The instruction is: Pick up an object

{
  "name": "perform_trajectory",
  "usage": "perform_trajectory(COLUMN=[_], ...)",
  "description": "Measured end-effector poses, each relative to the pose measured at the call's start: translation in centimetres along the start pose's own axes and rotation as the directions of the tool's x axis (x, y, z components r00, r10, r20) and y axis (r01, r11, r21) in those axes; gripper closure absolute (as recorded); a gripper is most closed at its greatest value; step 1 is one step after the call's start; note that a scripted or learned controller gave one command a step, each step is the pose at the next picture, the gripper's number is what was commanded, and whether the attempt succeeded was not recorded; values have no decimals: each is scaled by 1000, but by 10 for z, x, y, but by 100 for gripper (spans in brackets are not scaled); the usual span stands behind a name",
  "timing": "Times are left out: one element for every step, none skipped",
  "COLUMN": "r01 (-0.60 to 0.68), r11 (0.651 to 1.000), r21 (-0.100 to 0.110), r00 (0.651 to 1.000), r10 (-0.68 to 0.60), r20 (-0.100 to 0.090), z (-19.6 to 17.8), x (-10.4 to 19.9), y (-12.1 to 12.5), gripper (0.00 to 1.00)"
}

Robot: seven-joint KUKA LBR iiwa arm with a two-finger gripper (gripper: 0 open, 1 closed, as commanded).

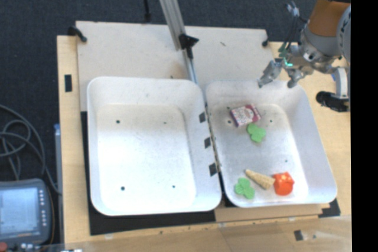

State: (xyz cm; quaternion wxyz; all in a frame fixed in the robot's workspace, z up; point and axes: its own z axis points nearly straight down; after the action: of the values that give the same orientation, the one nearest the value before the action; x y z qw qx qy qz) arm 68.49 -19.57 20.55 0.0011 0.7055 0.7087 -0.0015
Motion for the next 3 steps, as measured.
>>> perform_trajectory(r01=[1,2,7], r11=[1000,1000,1000], r21=[3,-3,-7], r00=[1000,1000,1000], r10=[-1,-2,-7], r20=[-1,0,6], z=[50,99,85], x=[7,6,4], y=[-6,-5,-4], gripper=[0,0,100])
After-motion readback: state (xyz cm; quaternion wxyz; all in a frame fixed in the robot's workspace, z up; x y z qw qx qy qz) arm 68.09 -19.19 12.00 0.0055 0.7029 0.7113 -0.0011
